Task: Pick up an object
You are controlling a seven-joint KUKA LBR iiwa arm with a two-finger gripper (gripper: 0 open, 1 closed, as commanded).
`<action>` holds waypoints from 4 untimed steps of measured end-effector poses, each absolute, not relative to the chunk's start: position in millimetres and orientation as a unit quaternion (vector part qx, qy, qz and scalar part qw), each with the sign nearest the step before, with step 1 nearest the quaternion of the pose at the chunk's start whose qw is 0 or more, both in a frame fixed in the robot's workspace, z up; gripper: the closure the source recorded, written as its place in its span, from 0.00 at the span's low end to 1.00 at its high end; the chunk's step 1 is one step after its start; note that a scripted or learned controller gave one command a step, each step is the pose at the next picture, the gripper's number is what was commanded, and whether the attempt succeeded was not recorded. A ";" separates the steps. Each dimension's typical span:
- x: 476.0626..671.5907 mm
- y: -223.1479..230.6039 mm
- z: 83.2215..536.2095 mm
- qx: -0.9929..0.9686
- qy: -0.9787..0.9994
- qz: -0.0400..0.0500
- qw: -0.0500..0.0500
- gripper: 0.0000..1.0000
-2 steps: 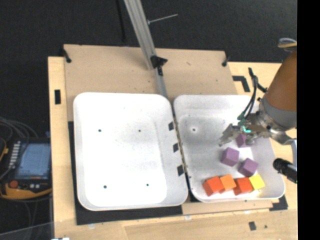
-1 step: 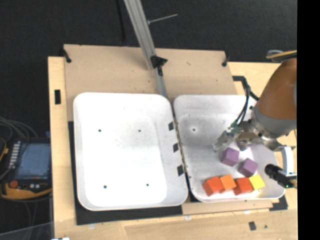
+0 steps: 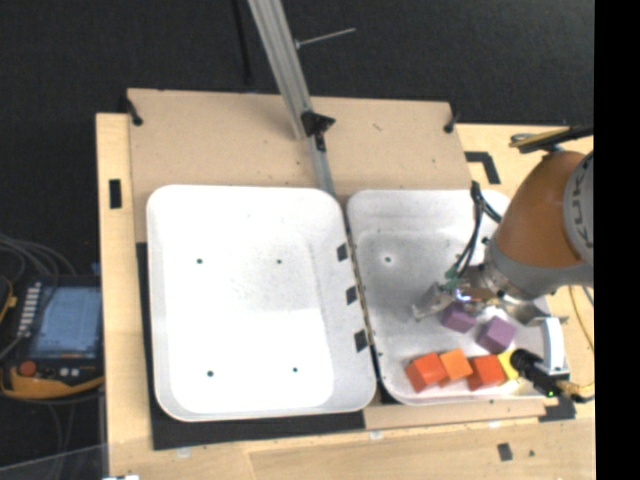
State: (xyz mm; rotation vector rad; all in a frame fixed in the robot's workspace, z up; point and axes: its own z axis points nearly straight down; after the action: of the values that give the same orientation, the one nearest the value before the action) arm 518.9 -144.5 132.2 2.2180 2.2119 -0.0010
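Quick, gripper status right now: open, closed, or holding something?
Gripper: cannot be told; it is low in the right bin, just above a purple block.

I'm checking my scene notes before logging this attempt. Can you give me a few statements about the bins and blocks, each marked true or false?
1. The coloured blocks lie in the right bin. True.
2. The orange blocks sit near that bin's far edge. False: they line its near edge.
3. The pincer is over the left bin. False: it is over the right bin.
4. Two purple blocks lie close to the pincer. True.
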 end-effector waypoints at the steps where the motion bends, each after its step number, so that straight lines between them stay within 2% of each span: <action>1: 524.7 -146.3 127.4 0.707 0.707 0.005 0.011 0.00; 2: 526.3 -147.9 137.2 0.711 0.703 0.006 0.014 1.00; 3: 534.4 -155.1 185.2 0.706 0.708 0.001 0.003 1.00; 4: 535.8 -156.2 212.2 0.705 0.709 0.001 0.002 1.00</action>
State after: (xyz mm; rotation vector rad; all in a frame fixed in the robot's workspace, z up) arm 535.8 -156.2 212.2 2.2130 2.2234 0.0040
